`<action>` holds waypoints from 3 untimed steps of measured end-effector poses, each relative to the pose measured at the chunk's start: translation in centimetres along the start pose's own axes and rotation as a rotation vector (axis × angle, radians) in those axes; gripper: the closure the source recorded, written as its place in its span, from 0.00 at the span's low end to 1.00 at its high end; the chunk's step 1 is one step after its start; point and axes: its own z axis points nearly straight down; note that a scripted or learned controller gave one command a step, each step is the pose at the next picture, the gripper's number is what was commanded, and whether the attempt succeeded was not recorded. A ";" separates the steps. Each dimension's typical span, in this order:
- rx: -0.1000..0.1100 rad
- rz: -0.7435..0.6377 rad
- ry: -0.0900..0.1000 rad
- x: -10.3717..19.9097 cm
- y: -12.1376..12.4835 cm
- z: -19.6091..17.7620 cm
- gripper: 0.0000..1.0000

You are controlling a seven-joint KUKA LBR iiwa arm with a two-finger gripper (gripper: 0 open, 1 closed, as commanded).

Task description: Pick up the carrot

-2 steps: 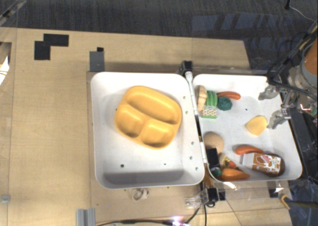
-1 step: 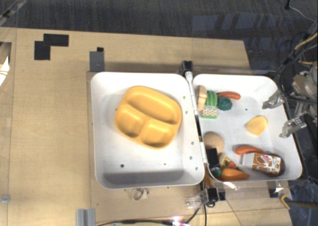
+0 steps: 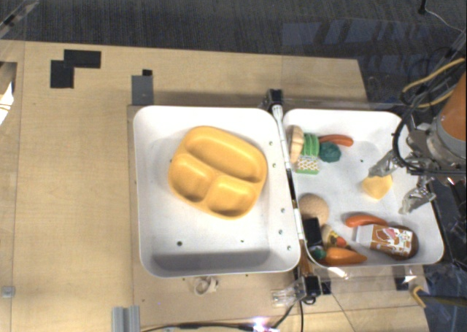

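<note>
- Yellow bread (image 3: 217, 171) in the left bin (image 3: 157, 250), on the bench (image 3: 66, 199).
- Carrot (image 3: 343, 255) at the near edge of the right bin (image 3: 379, 120), just left of a brown bottle (image 3: 385, 241).
- Cheese wedge (image 3: 376, 187) below the gripper (image 3: 400, 183), jaws spread, pinching nothing.

The gripper (image 3: 400, 182) hangs open over the right bin (image 3: 379, 120), beside the cheese (image 3: 376, 187); the carrot (image 3: 344, 255) lies at its near edge.

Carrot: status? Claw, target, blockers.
Claw over right bin, beside cheese, holding nothing. Carrot at front edge, untouched. Bottle and black block crowd it.
</note>
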 end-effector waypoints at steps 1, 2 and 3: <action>0.002 -0.103 -0.001 2.5 1.5 -1.9 0.00; 0.002 -0.318 -0.004 -2.8 -1.8 0.0 0.00; 0.002 -0.585 -0.003 -1.4 -0.9 -1.2 0.00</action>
